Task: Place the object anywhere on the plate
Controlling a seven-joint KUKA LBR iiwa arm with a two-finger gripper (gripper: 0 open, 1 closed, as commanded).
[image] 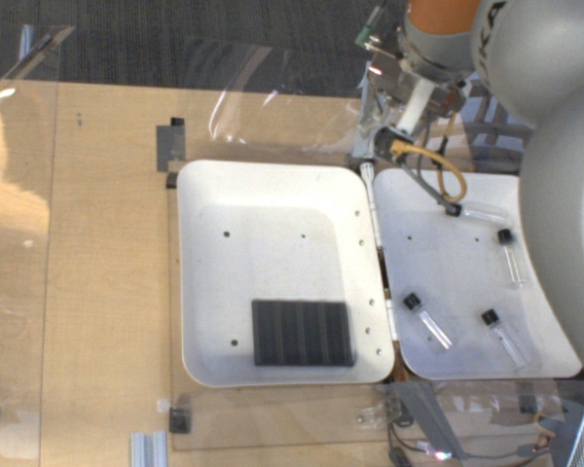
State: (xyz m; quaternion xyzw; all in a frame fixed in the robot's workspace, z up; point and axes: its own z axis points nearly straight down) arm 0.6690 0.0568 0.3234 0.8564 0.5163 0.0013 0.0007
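Four capped vials [428, 324] lie in the right bin [467, 363], all to the right of the plate [302, 333] and none touching it. Nearest the plate is the one just across the bin walls, slanting down and away from it. A second [504, 339] lies further right of the plate at about the same level. A third [510, 256] is up and to the right, and a fourth [467, 210] sits higher still, its cap beside a yellow cable [438, 159]. The plate, dark and ribbed, rests flat in the left bin [204, 261], against the near wall. The gripper [372, 144] hangs well above and right of the plate, over the far end of the seam between the bins. I cannot tell whether it is open or closed, and I see nothing held in it.
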